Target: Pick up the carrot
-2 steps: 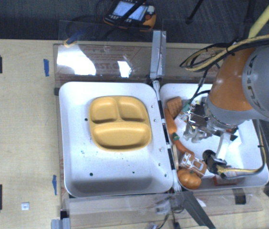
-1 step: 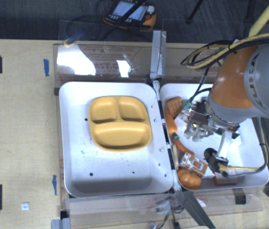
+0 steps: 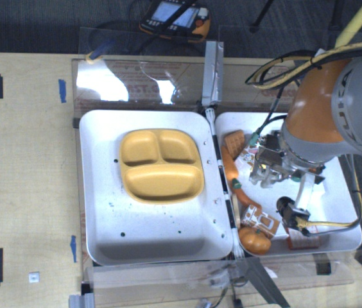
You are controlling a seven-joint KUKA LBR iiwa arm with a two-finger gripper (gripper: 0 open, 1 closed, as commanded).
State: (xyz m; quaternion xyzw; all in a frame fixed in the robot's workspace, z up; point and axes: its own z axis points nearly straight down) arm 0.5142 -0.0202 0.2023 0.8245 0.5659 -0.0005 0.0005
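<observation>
Camera view: my gripper [image 3: 267, 172] hangs over the right bin [image 3: 341, 201]; wrist and cabling obscure it, so I cannot tell its state. The carrot [image 3: 231, 169] lies along the bin's left wall, partly hidden.

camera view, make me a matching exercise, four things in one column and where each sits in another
Things:
1. yellow three-compartment plastic tray
2. orange carrot
3. grey arm's two-finger gripper
4. black handheld controller with screen

Places:
A. over the right bin
B. left bin
C. beyond the bins, on the floor
D. right bin, along its left wall

Pairs: 1-B, 2-D, 3-A, 4-C
</observation>
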